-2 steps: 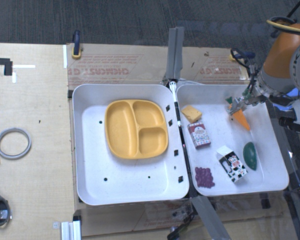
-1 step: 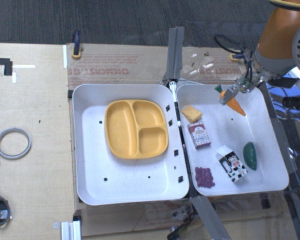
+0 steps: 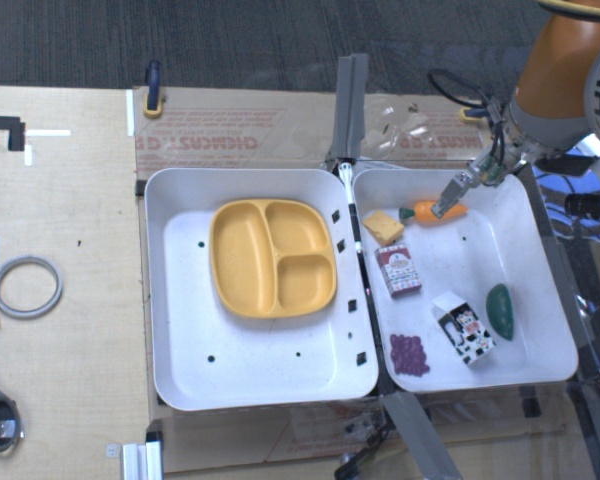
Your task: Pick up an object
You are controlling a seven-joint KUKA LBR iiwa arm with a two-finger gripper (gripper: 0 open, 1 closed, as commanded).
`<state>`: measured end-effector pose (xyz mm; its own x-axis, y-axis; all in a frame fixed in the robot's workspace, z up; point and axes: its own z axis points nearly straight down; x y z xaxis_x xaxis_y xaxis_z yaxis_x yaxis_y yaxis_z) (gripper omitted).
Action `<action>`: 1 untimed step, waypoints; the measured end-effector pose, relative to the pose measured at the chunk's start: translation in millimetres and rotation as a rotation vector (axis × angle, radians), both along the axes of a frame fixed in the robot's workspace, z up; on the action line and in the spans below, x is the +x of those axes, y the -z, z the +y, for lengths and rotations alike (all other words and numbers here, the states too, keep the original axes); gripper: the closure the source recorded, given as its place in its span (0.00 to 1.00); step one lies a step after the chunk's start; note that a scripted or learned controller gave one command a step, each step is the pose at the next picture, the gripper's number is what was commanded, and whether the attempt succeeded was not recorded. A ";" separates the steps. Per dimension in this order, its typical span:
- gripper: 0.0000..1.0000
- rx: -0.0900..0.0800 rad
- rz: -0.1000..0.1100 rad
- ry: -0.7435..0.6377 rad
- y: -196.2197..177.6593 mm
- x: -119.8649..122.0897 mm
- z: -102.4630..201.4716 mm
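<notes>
The tool [image 3: 448, 206] is low in the right bin [image 3: 540, 298], at the back, and its tip is right on the toy carrot [image 3: 430, 212]. The tool is too small here to tell how wide it is or if it has hold of the carrot. The carrot is orange with a bit of green at one end, and it lies just beside a yellow wedge of cheese [image 3: 384, 228]. It looks like a light plastic toy, hard and smooth, so it may roll or slip. I think the best place to grab it is across the fat middle, not at the thin end. Other things lie in the same bin: a red carton [image 3: 399, 270], a black and white milk box [image 3: 465, 329], a green toy vegetable [image 3: 500, 311] and purple grapes [image 3: 410, 353]. The boxes have flat sides and would be easy to pinch. The grapes look bumpy and low. The left bin [image 3: 180, 348] has a yellow tray [image 3: 273, 258] in it.
</notes>
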<state>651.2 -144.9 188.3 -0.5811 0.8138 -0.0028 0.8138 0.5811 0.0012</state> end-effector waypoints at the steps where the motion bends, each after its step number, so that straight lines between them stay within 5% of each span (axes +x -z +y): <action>1: 0.00 0.000 0.001 0.391 95.8 -0.4 -43.2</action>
<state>650.8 -188.1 92.6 -0.2274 0.9738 -0.0022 0.9738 0.2274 0.0007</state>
